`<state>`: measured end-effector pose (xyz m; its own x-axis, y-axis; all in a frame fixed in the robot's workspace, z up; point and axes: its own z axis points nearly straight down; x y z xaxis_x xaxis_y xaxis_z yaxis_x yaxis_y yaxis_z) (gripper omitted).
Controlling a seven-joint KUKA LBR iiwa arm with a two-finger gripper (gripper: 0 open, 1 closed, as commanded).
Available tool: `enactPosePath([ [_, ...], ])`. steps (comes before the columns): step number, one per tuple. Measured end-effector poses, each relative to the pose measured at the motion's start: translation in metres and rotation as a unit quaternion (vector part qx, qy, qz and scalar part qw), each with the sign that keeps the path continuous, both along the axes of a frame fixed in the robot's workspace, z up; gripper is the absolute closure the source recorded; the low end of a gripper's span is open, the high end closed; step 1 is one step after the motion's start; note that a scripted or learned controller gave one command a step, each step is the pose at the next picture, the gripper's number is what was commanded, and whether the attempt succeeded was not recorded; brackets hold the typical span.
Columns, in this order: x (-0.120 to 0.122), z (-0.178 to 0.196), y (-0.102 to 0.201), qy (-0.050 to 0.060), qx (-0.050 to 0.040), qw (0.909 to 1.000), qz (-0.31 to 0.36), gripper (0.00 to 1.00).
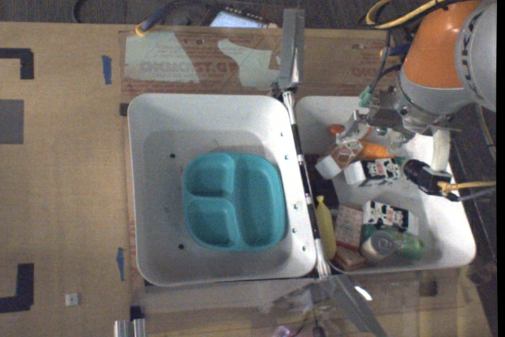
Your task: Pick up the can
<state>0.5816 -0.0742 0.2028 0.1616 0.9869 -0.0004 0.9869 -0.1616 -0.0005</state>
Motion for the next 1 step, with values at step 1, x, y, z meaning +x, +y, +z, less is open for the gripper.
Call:
enactPosePath([
  [1,-0.0550,-0.0970,-0.0263,-0.001,-0.0001,0.9997,-0.025,0.00],
])
